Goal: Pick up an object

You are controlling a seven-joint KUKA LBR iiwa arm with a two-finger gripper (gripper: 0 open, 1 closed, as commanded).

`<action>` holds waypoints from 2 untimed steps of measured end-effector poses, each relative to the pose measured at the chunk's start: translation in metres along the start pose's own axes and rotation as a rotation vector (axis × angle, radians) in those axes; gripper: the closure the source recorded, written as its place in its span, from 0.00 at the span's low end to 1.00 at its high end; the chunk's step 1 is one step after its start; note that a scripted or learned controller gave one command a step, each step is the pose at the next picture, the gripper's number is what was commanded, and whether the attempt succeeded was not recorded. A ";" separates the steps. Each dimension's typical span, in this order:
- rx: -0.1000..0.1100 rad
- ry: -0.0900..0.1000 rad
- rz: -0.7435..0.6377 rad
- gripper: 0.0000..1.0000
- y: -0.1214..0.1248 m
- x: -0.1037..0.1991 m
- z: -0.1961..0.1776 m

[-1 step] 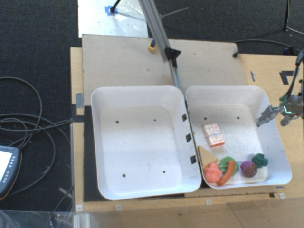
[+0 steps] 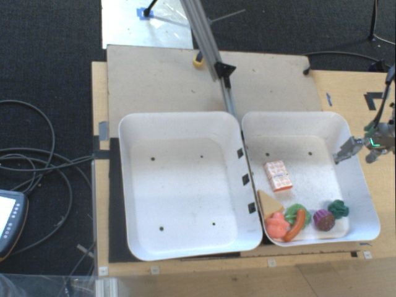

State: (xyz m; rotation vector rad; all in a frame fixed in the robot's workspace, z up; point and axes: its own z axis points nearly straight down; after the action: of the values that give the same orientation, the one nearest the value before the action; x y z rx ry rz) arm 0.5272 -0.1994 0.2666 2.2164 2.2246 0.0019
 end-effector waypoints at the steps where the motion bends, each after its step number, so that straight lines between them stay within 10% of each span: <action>1: 0.005 0.002 0.003 0.00 -0.002 0.007 0.060; 2: 0.006 0.002 0.003 0.00 -0.003 0.013 0.122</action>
State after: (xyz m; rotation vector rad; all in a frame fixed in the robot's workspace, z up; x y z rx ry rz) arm 0.5240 -0.1865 0.1447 2.2244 2.2255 -0.0026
